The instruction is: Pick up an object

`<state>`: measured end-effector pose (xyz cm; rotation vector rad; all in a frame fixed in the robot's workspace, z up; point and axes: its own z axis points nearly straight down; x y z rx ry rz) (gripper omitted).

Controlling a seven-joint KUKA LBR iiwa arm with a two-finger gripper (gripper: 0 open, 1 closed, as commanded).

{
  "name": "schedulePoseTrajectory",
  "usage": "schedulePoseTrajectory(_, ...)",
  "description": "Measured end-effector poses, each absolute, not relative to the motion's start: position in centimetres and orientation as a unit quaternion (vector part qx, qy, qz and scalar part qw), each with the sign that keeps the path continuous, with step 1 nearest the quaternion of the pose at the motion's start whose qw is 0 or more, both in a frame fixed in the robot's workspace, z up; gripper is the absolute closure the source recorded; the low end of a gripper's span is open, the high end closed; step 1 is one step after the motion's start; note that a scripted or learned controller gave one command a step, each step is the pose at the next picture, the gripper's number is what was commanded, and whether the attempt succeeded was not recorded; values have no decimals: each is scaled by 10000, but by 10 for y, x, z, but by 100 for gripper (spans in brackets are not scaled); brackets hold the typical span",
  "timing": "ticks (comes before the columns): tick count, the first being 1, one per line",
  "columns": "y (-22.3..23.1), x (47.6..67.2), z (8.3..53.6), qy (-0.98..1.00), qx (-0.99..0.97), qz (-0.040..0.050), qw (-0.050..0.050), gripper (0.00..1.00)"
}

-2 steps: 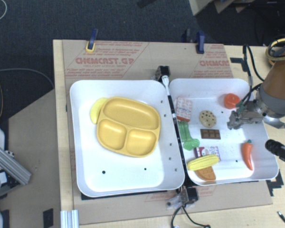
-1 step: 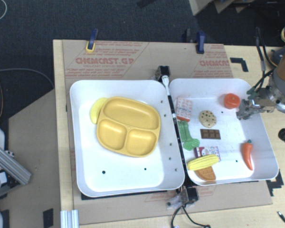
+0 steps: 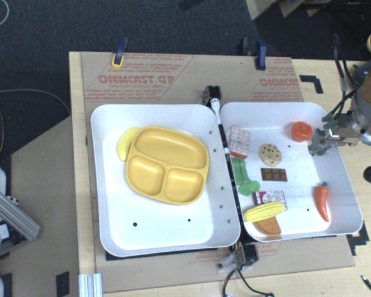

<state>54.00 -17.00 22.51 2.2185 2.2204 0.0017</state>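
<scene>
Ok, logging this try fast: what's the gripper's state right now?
Two-finger gripper: over the right white bin's far-right edge, beside the red tomato-like toy; open or shut cannot be told.

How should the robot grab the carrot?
Probably from straight above, pinching the carrot across its fat orange middle. It lies flat and long in the right bin, green top pointing away from the near rim, with free floor on both sides for the fingers.

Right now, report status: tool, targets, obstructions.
Tool over right bin's far right edge, nothing seen in it. Tomato nearest, just left. Carrot below. Nothing between tool and tomato.
</scene>
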Motion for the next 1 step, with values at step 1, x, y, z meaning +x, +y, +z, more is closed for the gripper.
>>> schedulePoseTrajectory(1,-113,542,228,7090,7053,3,-9,100)
